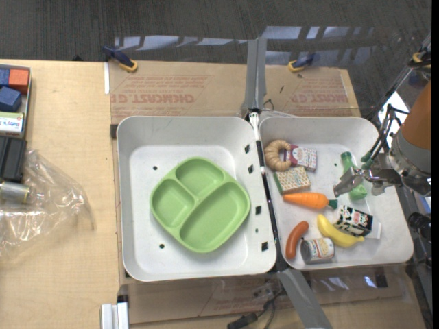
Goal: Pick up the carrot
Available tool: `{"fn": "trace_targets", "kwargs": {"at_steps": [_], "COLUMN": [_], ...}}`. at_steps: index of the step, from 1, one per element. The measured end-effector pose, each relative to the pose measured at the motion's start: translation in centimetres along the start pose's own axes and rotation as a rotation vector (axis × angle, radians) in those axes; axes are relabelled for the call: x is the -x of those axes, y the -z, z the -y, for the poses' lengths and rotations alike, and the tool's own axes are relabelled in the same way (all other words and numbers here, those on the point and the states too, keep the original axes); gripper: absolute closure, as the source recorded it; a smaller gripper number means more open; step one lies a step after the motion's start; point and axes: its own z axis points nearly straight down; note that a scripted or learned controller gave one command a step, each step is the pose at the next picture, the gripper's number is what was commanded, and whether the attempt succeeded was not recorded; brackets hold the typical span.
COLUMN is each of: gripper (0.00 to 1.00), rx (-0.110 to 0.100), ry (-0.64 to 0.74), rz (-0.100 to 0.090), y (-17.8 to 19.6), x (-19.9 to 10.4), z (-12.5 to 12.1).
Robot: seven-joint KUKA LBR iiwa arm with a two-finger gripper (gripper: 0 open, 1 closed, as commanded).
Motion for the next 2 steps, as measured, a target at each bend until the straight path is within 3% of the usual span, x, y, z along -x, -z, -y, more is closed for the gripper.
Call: {"fn": "trace_targets", "kwargs": {"at_steps": [1,2], "gripper": [0.0,1.0], "rx": [0.002,0.002], "ry": [0.081,0.075], "rz": [0.001,0.001], "y": [-9.92,-9.04], "x": [-5.22,-5.07], "z": [0.1,0.07]}}
